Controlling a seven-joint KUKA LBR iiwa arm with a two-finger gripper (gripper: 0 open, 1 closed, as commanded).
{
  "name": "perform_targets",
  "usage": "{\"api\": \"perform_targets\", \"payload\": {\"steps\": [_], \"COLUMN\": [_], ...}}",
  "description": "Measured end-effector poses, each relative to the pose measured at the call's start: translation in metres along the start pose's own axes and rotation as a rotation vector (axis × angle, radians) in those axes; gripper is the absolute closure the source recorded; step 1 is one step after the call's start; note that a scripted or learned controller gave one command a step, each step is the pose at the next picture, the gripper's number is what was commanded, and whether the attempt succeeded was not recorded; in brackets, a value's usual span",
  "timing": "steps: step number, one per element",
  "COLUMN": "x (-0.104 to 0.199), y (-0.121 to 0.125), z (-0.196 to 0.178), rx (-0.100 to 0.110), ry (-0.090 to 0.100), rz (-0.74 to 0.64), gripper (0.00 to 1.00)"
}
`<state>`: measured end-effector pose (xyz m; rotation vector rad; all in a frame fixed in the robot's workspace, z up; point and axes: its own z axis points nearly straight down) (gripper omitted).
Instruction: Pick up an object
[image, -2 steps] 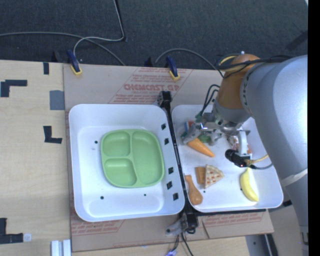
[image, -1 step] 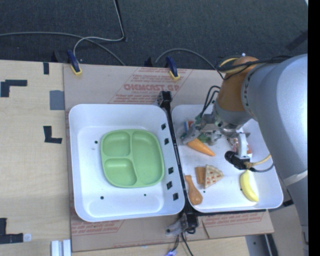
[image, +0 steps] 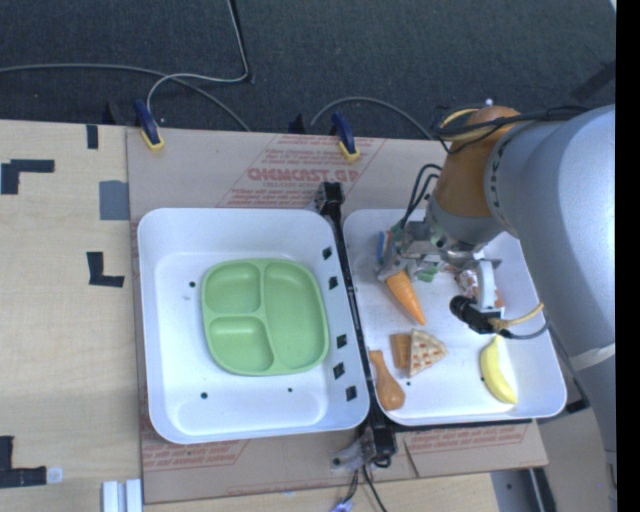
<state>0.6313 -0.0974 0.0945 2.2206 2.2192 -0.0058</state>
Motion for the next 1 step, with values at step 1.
{"api": "perform_targets", "payload": {"steps": [1], "x": [0.052], "y": [0.011], "z": [-0.0904], "rx": [-0.002], "ry": [0.004], "rz": [-0.003], "gripper": [1.0]}}
